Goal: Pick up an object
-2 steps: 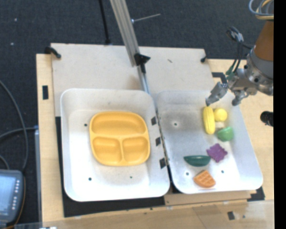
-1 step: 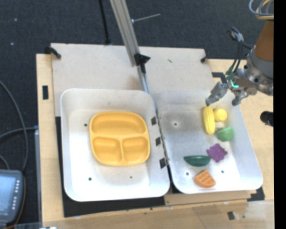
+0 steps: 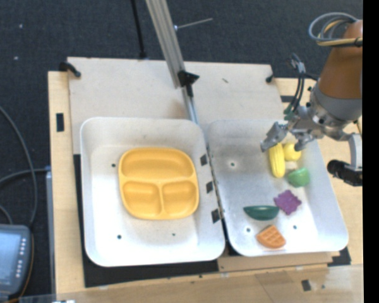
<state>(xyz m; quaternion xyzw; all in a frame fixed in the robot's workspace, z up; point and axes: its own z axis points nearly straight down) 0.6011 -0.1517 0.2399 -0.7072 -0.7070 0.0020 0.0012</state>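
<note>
Corn cob [image 3: 277, 161] — yellow, lying in the right bin [image 3: 240, 188] near its far side; gripper [image 3: 283, 136] poised directly above it, finger state indeterminate — green piece [image 3: 298, 178] just beside.

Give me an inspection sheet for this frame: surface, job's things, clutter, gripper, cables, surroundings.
Surface: bench with left bin and right bin side by side.
Job's things: in the right bin, corn, a green piece, purple piece, dark green piece, orange piece.
Clutter: yellow tray with three compartments in the left bin.
Gripper: gripper over the right bin's far right, just above the corn; grasp cannot be judged.
Cables: black cables on the floor at left; a cable loop atop the arm.
Surroundings: dark carpet, slanted metal rail, a screen at lower left.
</note>
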